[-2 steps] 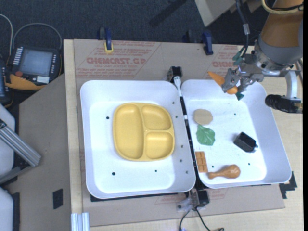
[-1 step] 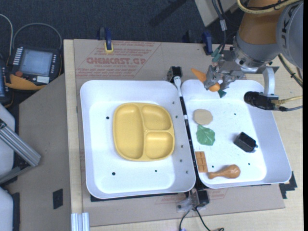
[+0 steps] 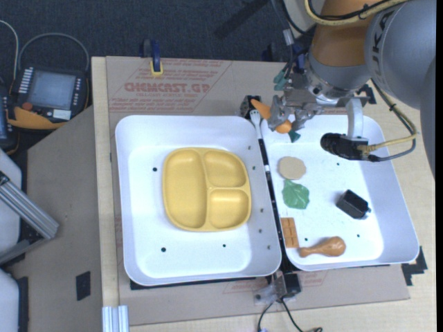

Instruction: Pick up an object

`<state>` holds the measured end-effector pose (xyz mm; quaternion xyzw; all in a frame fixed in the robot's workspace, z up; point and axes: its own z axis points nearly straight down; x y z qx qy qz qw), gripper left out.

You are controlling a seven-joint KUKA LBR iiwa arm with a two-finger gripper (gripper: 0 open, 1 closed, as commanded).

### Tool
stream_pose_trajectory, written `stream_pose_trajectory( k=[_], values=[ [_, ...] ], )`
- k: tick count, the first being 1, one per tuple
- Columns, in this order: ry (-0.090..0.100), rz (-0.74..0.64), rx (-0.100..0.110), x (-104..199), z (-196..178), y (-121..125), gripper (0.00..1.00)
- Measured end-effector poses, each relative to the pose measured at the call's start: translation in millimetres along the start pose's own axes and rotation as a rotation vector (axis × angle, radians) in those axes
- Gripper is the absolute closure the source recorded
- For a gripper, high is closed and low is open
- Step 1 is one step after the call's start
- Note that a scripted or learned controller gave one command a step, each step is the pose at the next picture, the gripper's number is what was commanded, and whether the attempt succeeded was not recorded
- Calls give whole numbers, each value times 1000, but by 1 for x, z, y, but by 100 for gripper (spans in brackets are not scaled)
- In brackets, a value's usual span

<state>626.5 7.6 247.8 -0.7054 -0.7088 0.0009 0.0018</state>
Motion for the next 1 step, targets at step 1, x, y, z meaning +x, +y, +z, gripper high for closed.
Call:
stream_pose_trajectory(
  k=[1],
  values=[
    [0,0,1,57,16,-9,100]
  ],
)
